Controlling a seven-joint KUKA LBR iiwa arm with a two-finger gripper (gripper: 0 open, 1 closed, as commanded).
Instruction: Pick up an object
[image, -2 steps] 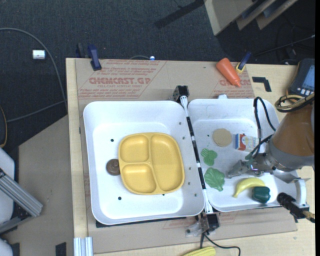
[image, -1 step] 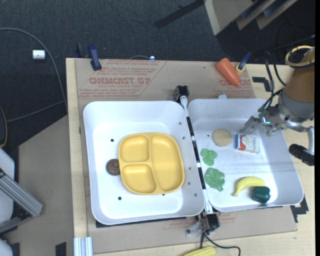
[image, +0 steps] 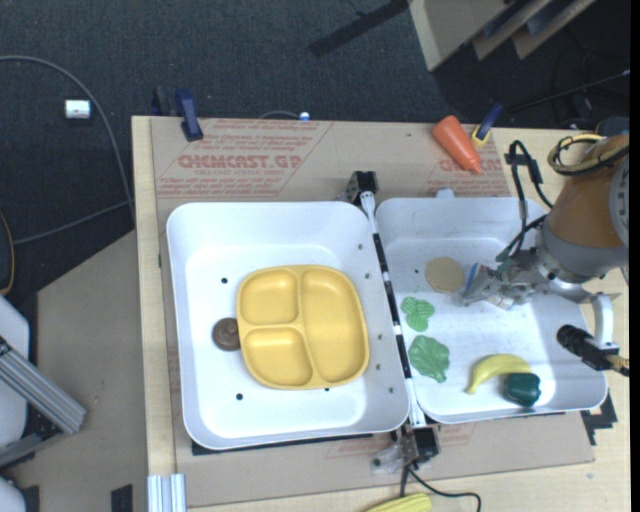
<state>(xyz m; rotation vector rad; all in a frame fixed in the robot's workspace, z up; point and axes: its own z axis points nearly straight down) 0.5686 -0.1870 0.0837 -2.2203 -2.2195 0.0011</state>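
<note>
My gripper (image: 478, 287) is low in the right bin (image: 480, 222), reaching in from the right, just right of a tan round cookie (image: 443, 272). Two green leafy pieces lie in that bin: one (image: 417, 313) near the left wall and a bigger one (image: 430, 357) below it. A yellow banana (image: 494, 369) lies near the bin's front, touching a dark green pepper (image: 522, 388) on its right. Nothing shows between the fingers.
The left bin (image: 200, 300) holds a yellow three-part plate (image: 301, 327) and a brown round piece (image: 227, 334) at its left edge. An orange carrot (image: 457, 145) lies on the bench behind the right bin. Clamps sit at the back edge.
</note>
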